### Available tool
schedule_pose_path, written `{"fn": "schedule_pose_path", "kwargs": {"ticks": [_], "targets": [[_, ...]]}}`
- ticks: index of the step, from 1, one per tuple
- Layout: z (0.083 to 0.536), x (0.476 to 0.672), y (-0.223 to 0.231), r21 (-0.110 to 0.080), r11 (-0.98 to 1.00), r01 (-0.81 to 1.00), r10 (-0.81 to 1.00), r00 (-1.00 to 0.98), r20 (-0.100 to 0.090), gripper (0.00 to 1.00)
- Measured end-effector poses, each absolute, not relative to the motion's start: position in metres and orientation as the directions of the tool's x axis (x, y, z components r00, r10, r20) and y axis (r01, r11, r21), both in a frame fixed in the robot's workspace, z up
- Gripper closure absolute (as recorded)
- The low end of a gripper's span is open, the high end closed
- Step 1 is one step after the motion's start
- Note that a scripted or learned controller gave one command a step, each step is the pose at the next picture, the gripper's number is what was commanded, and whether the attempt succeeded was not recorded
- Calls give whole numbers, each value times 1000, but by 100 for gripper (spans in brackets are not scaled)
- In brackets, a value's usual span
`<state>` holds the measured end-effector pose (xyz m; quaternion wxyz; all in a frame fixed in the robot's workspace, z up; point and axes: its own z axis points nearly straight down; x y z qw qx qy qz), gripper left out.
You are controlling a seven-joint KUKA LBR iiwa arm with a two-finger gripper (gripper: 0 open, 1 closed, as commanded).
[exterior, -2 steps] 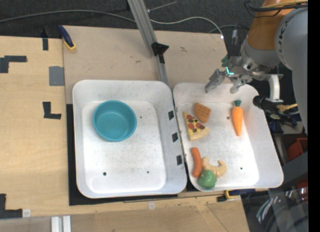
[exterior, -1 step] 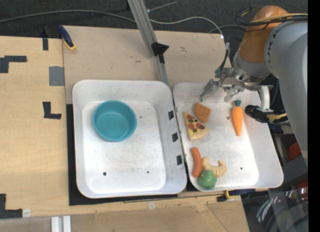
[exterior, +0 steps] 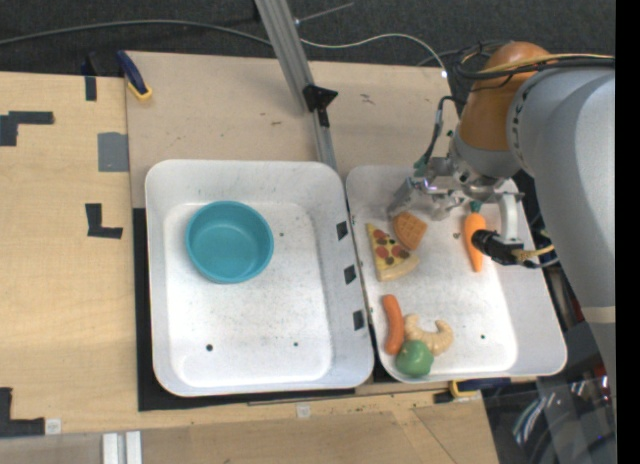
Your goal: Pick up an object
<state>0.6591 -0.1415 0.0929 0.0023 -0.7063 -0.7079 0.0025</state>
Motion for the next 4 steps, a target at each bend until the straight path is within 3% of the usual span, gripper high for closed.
{"fn": "schedule_pose_path", "kwargs": {"ticks": [1, 4], "targets": [[107, 661, -141, -2, 4, 1000, 1000, -4, -1, 100], [277, 668, -137, 5, 2, 1000, 1000, -2, -1, 100]]}}
